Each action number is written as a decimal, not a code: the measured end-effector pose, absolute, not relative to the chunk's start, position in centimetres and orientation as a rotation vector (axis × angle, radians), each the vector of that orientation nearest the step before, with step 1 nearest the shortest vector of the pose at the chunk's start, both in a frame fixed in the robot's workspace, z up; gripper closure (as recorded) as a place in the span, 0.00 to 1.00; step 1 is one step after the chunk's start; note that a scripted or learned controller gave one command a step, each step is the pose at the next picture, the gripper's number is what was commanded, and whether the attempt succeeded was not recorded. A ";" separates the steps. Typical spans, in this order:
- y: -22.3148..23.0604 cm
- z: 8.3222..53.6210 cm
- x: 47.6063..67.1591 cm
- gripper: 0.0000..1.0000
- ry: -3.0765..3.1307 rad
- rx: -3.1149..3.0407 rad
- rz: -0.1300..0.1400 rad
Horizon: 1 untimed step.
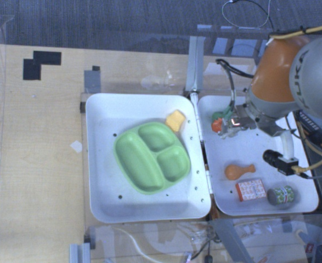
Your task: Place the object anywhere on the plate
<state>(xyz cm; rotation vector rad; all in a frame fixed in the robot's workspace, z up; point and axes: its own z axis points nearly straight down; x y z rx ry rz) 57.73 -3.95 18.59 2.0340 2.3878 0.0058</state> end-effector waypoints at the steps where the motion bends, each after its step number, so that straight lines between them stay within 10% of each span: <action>1: 3.8 18.5 56.6 1.00 2.566 1.807 0.004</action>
